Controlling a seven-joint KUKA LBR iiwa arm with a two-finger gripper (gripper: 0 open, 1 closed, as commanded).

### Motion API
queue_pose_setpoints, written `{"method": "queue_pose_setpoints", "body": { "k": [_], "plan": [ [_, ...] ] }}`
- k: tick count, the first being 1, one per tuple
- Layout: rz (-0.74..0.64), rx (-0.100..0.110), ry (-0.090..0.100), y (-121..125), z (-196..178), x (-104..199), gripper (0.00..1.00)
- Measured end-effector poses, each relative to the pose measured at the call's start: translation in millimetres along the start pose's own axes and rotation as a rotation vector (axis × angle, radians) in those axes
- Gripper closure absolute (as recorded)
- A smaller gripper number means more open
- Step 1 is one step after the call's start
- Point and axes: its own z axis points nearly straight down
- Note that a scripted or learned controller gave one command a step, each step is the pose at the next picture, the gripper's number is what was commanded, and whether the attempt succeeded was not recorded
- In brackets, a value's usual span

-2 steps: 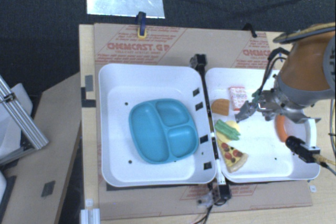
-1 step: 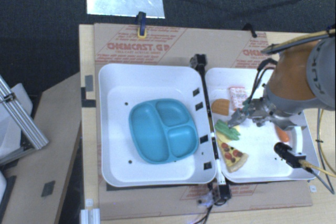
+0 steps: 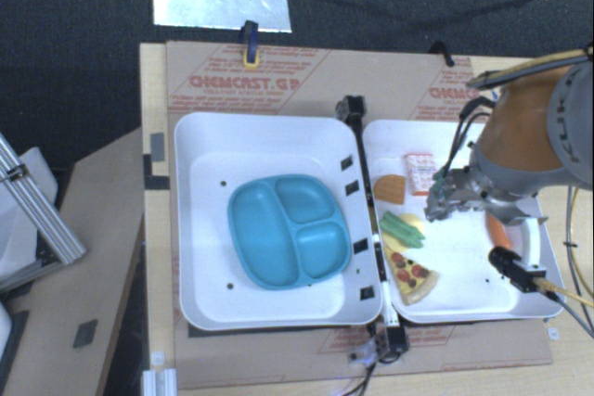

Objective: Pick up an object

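Down in the right bin (image 3: pixel 464 292), the claw (image 3: pixel 436 204) hangs over the toy food; whether it is wide or narrow cannot be told from this angle. Just below and left of it lie green bean pods (image 3: pixel 403 228), close to its tip. A brown cookie (image 3: pixel 391 189) sits to its left, a red-and-white packet (image 3: pixel 419 172) just above that, and a pizza slice (image 3: pixel 410 275) farther down. An orange carrot (image 3: pixel 500 233) shows beside the arm (image 3: pixel 529 139). The left bin (image 3: pixel 204 199) holds a blue divided plate (image 3: pixel 288 230). Both bins rest on a cardboard sheet (image 3: pixel 278 79) atop the counter (image 3: pixel 153 227), with dark carpet (image 3: pixel 74 32) beyond.
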Motion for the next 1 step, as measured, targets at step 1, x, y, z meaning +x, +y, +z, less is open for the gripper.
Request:
{"method": "queue_pose_setpoints", "body": {
  "k": [1],
  "plan": [
    [-0.003, -0.005, -0.001, 1.2, -63.8, -3.0, 1.00]
  ]
}}
